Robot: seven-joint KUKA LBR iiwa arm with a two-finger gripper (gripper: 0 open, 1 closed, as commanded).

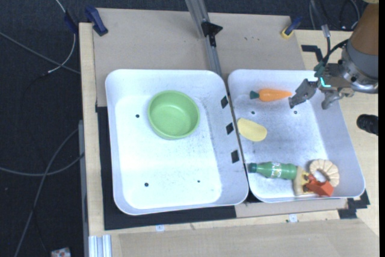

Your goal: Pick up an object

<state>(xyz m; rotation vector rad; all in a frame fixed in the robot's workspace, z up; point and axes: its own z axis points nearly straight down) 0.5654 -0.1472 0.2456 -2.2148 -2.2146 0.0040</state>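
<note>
While the hand (315,93) hovered over the right bin (346,147) with fingers spread and nothing between them, the carrot (272,94) lay just left of it, near the bin's far edge.

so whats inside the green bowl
Nothing visible inside the green bowl; its bare green bottom shows. It sits in the left bin, and the bin floor under it is covered.

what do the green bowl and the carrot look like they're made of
Green bowl: probably plastic, with a uniform pale green colour and a smooth, slightly matte surface. Carrot: likely a plastic or rubber toy, flat bright orange with a green tip; too small to tell which.
</note>
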